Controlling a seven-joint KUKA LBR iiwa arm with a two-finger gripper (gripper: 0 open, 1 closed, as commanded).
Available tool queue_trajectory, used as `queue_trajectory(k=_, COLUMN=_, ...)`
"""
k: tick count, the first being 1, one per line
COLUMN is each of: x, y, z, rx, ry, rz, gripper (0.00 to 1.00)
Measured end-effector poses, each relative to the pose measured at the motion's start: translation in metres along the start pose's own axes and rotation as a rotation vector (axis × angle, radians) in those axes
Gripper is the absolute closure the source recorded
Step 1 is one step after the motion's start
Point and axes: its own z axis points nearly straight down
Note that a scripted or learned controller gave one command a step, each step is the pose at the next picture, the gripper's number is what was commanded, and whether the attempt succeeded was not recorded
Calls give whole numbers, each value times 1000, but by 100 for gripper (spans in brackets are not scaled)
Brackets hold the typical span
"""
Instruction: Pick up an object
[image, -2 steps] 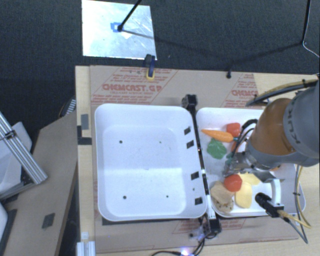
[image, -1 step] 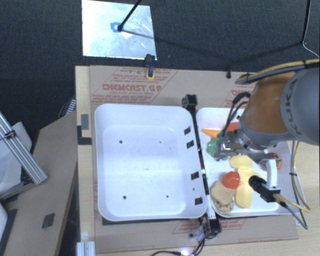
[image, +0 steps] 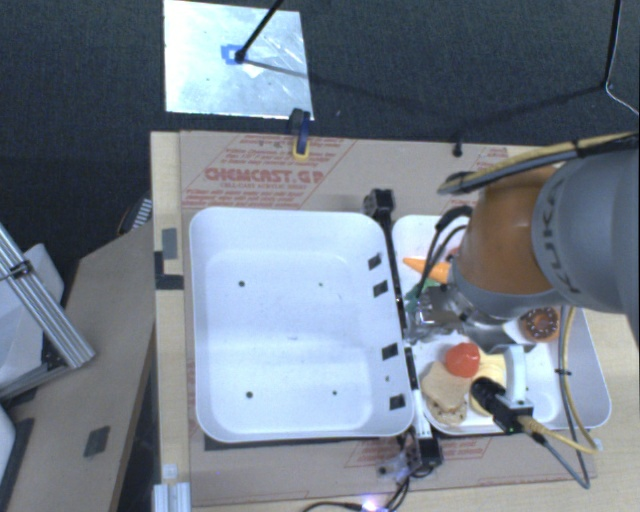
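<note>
While the grey arm with its orange band (image: 510, 235) covers much of the right shallow white bin (image: 590, 390), four items show there: one round red object (image: 462, 359), one tan disc (image: 446, 392), one orange piece (image: 428, 268), one brown ring (image: 541, 322). The gripper (image: 428, 318) hangs just above the red object; its opening can't be judged.

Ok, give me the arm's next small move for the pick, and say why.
Probably a short straight lift to check for a catch. The gripper sits low at the right bin's left wall, its tip hidden under the wrist. The red object, tan object and doughnut-like piece lie apart from it.
</note>
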Motion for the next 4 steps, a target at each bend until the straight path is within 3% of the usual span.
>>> queue_trajectory(k=1, x=37, y=57, z=-1, rx=-6, ry=-1, rz=0, gripper=100)
queue_trajectory(k=2, x=98, y=126, z=-1, rx=-9, ry=-1, rz=-2, gripper=100)
queue_trajectory(k=3, x=196, y=97, z=10, rx=-1, ry=2, rz=-5, gripper=100)
queue_trajectory(k=4, x=224, y=100, z=-28, rx=-5, ry=1, rz=0, gripper=100)
